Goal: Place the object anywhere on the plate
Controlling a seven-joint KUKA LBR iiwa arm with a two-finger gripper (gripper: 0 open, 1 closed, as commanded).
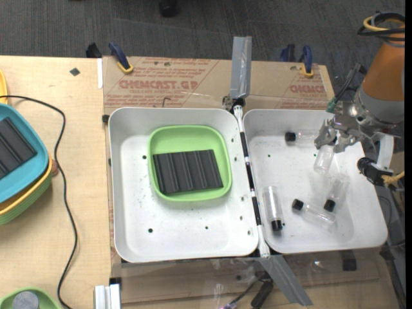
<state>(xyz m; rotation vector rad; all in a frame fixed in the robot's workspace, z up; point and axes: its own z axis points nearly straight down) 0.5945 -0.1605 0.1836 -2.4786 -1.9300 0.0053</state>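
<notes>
A green square plate [188, 136] lies in the left bin [129, 224] with a dark ridged mat [190, 171] on it. My gripper [330, 139] hangs over the far right part of the right bin [360, 237]. It is shut on a clear plastic vial [321, 160], which points down from between the fingers, just above the bin floor. Loose vials with black caps lie in the right bin: one [273, 207] near the left wall, two [317, 212] at the middle front, and one [297, 136] at the back.
A ridge [248, 172] divides the two bins. Brown cardboard [167, 82] held by clamps lies behind the bins. At the left edge a stack of teal and yellow plates [19, 166] sits on the wooden bench, with a black cable [64, 192] running past it.
</notes>
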